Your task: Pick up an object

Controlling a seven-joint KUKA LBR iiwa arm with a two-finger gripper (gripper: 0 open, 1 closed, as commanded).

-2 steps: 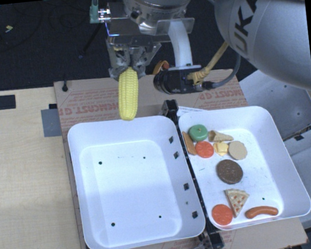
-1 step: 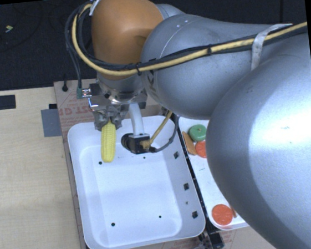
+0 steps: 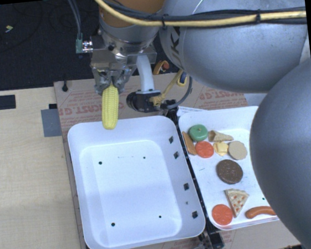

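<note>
Corn cob (image 3: 109,107) hangs upright, its top clamped between the fingers of the gripper (image 3: 110,87), above the far left corner of the left bin (image 3: 84,185). The pick looks made; I judge the next move calls for a steady carry without the cob slipping

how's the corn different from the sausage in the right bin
The corn is yellow and hangs upright between the gripper fingers, above the left bin's far rim. The sausage is reddish-orange and lies flat at the right bin's near edge, untouched. The corn looks thicker. Both are elongated toy foods.
</note>
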